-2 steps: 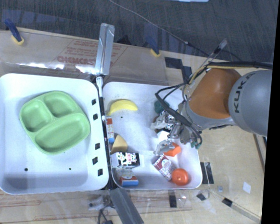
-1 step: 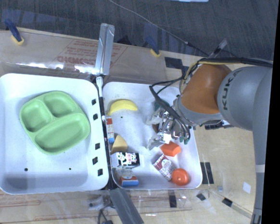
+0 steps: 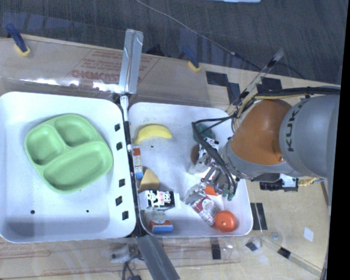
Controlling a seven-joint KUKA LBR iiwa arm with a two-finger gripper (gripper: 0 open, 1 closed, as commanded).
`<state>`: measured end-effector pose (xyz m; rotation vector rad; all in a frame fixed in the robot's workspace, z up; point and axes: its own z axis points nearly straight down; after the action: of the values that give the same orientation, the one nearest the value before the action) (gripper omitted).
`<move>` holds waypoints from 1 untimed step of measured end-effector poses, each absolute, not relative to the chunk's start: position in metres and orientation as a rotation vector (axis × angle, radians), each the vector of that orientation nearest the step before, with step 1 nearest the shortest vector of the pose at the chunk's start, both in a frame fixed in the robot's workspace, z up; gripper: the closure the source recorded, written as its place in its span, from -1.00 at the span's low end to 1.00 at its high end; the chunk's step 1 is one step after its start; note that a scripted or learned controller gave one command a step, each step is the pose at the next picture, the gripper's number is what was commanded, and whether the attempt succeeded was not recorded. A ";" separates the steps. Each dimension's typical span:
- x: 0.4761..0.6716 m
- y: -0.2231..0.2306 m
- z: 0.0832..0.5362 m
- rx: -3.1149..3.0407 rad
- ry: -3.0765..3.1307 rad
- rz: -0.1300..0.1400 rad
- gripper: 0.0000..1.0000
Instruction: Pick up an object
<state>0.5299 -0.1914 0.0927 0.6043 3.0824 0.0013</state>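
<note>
Grey arm [image 3: 308, 138] hangs over the right bin [image 3: 183, 116]; its fingers [image 3: 215, 183], opening unclear, sit above a crumpled packet [image 3: 201, 206] beside an orange ball [image 3: 225, 220].

Right bin [image 3: 183, 114]: open floor in middle, between banana [image 3: 154, 132] at top left and wedge [image 3: 149, 179] below. Crowded along lower edge: card [image 3: 159, 198], blue block [image 3: 161, 227], wrapper [image 3: 202, 206], orange ball [image 3: 225, 220]. Arm [image 3: 283, 139] blocking right side. Left bin [image 3: 12, 214]: green tray [image 3: 69, 152] filling upper centre; bare floor across bottom and left strip.
</note>
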 end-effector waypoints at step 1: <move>0.477 -0.158 0.092 0.898 3.013 0.002 -1.00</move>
<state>0.4771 -0.1575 0.0917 0.8982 3.0127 0.0019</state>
